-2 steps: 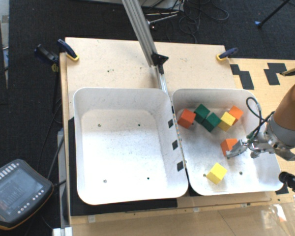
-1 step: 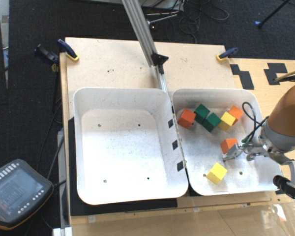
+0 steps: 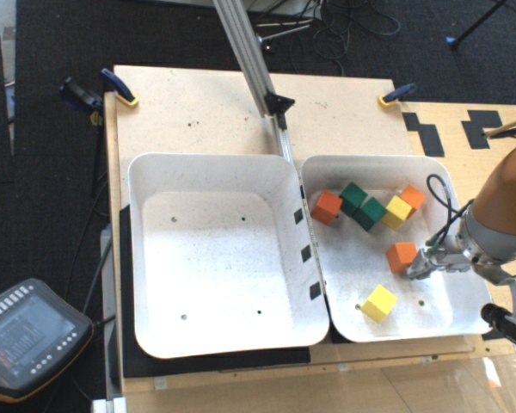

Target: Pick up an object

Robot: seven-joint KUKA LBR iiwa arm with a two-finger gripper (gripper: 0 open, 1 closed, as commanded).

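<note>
Here my gripper [image 3: 420, 268] is low in the right bin [image 3: 430, 323], touching or just beside the orange cube [image 3: 402, 255]; whether it is open or clamped on that cube I cannot tell. Nearer the front lies a yellow cube [image 3: 379, 302], apart from me. Toward the back sit another orange cube [image 3: 326, 206], two green cubes [image 3: 362, 205], a yellow cube [image 3: 397, 212] and an orange one [image 3: 412, 198]. The left bin [image 3: 155, 179] lies alongside on the table [image 3: 206, 110].
</note>
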